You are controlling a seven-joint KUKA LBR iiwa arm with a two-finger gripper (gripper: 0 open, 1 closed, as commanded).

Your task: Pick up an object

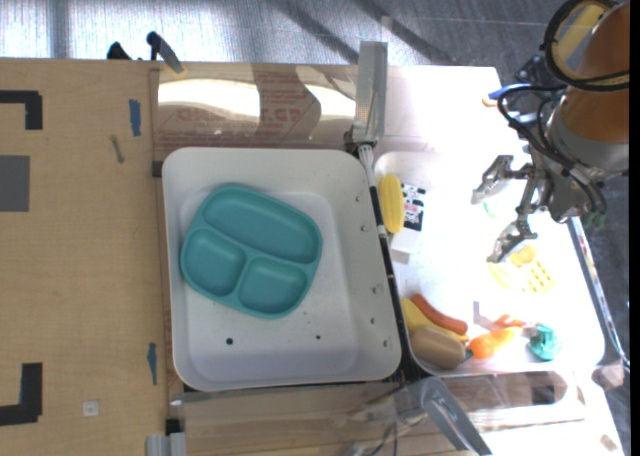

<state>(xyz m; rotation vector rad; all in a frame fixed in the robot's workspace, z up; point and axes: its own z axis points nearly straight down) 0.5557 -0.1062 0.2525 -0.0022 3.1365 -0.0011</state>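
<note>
My gripper hangs over the right bin, at its right side, fingers spread open with nothing between them. Just below its lower finger lies a flat yellow waffle-like piece. A yellow corn cob rests against the bin's left wall beside a small black and white card. Along the bin's front lie a red sausage, a yellow banana, a tan bread roll, an orange carrot and a small teal toy.
The left bin holds a teal divided plate. A metal post stands at the back between the bins. A brown cardboard panel covers the bench to the left. Cables loop above the wrist.
</note>
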